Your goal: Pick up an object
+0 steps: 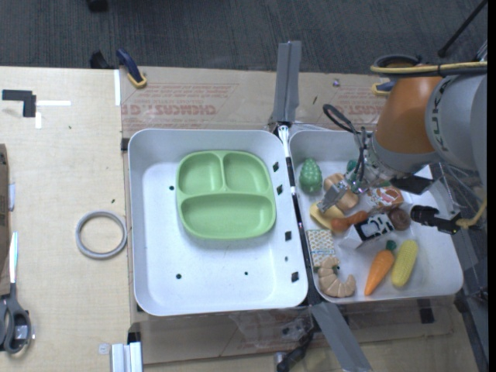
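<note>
The right bin holds a heap of toy food. In it lie a green knobbly fruit, a tan bun, a yellow piece, a pink-frosted donut, a black-and-white block, an orange carrot, a yellow corn cob, a croissant and a patterned cracker. My gripper is low over the heap's left side, right at the tan bun and the yellow piece. I see nothing clearly held in it.
The left bin carries a green divided plate. The grey arm with its orange band leans over the right bin's far right. On the bench at left lie a grey ring and scissors.
</note>
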Tool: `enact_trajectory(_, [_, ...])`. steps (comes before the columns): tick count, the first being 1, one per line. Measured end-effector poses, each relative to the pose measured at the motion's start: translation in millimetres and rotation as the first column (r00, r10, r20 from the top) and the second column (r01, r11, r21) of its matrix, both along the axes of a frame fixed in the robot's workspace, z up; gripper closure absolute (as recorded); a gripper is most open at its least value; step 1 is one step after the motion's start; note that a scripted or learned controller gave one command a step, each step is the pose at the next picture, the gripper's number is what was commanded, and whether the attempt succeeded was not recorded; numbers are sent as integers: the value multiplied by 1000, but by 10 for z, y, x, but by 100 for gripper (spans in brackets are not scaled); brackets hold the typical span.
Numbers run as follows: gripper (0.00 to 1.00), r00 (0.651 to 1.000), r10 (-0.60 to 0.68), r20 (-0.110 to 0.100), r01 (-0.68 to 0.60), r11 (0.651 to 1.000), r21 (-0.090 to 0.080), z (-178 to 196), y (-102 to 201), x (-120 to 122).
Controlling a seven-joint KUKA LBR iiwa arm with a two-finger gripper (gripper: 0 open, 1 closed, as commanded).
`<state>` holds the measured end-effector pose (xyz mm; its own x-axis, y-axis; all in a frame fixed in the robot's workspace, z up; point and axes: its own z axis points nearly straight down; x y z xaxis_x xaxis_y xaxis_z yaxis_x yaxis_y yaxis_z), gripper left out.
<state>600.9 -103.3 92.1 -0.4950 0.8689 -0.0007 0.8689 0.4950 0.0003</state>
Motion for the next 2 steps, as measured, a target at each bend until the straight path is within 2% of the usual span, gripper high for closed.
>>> enact_trajectory(1, [100, 1000, -1, 2, 1, 1000, 0, 97, -8, 7])
enact_trajectory(2, [100, 998, 55, 0, -55, 998, -1, 1284, 486, 122])
